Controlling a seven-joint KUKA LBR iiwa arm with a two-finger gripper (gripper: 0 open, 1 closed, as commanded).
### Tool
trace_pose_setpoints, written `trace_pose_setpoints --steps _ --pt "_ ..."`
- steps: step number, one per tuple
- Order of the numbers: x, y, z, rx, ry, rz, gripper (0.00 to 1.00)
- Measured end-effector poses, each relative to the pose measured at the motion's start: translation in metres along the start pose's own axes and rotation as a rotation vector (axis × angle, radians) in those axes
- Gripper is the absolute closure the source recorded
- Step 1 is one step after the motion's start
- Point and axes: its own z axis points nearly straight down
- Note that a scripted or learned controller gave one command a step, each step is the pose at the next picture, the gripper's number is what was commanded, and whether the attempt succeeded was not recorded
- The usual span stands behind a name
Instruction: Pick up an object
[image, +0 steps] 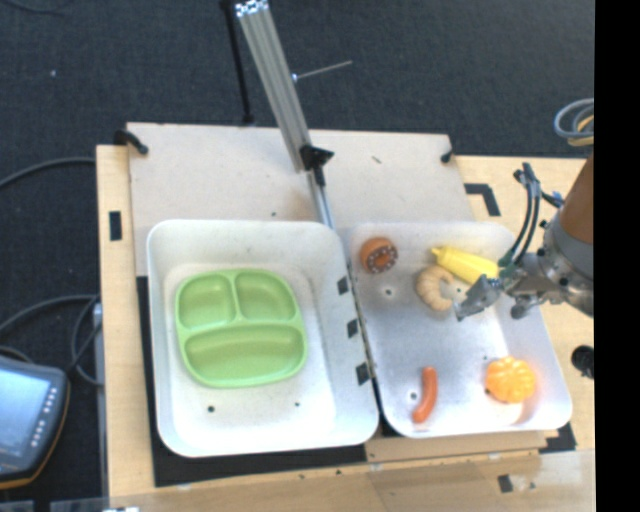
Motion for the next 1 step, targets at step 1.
trace_pose_setpoints --steps 1 --pt "-0.0346 -0.0175 -0.0307 -0.001 -0.002 -0.007 0.0"
